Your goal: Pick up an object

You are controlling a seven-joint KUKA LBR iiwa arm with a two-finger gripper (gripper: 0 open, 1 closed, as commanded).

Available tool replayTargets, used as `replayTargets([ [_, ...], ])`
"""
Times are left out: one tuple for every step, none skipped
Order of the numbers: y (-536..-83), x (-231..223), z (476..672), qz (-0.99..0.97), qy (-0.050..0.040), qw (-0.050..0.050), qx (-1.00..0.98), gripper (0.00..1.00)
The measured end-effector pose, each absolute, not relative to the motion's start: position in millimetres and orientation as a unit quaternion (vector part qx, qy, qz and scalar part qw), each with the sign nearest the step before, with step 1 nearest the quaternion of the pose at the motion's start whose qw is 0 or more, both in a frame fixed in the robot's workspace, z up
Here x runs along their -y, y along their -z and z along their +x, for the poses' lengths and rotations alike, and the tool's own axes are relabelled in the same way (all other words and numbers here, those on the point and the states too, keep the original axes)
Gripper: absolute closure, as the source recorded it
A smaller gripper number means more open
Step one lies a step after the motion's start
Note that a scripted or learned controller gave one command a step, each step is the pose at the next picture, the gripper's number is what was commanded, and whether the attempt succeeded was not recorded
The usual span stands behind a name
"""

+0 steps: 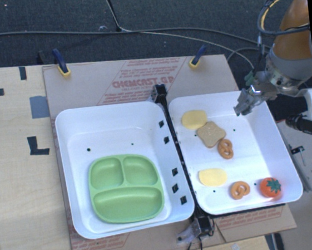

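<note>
The right bin [256, 138] holds several toy foods: a yellow piece [193, 119] at the back, a brown bread slice [211, 134] touching it, a pretzel [225, 149], a pale yellow oval [213, 177], a second pretzel [239, 189] and a red tomato [270, 187] in the front right corner. My gripper [243, 106] hangs over the bin's back right part, apart from every item and to the right of the yellow piece. Nothing shows in its grasp.
The left bin [69, 128] carries a green divided plate [126, 188]. A black divider with clips [172, 148] runs between the bins. Blue and yellow clamps [61, 65] [196, 60] pin the cardboard behind them. Cables [134, 29] cross the dark floor behind.
</note>
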State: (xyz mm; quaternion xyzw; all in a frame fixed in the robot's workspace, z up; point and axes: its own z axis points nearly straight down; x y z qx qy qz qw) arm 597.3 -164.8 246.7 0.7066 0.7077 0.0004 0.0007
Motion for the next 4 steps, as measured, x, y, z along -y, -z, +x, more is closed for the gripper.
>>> replayTargets([
  [-234, 116, 608.0, 0.705, 0.0005, -0.001, -0.709, 1.0],
  [-231, 73, 612.5, 0.705, 0.0001, 0.0, -0.709, 1.0],
  [-232, 29, 613.3, 0.705, 0.0002, -0.001, -0.709, 1.0],
  [-218, -24, 617.1, 0.705, 0.0009, -0.001, -0.709, 1.0],
])
